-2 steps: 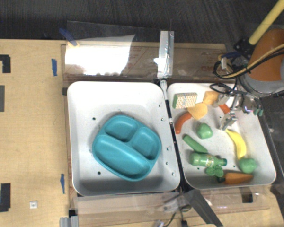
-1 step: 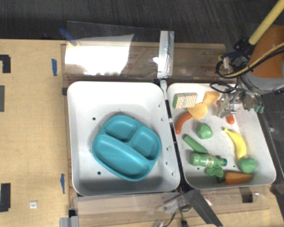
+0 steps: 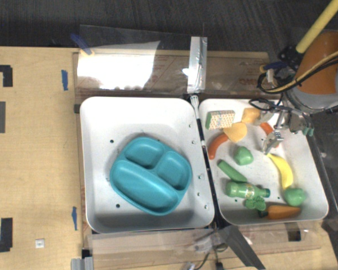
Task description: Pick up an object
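My gripper (image 3: 272, 141) hangs low over the upper right part of the right bin (image 3: 318, 167), at the end of the arm coming in from the upper right. It is just above a yellow banana (image 3: 283, 171) and right of a round green fruit (image 3: 243, 155). A small red-orange piece (image 3: 266, 127) lies right beside the gripper's upper left. Nothing shows clearly in its grasp. Further left lie an orange-yellow wedge (image 3: 236, 131), a tan waffle piece (image 3: 221, 118) and a red sausage (image 3: 217, 145).
The left bin (image 3: 96, 122) holds a teal divided plate (image 3: 151, 174). Along the right bin's front lie a green cucumber (image 3: 231, 170), a green bottle (image 3: 245, 190), a green apple (image 3: 294, 196) and a carrot (image 3: 282, 211). Cables (image 3: 281, 77) hang at the arm's wrist.
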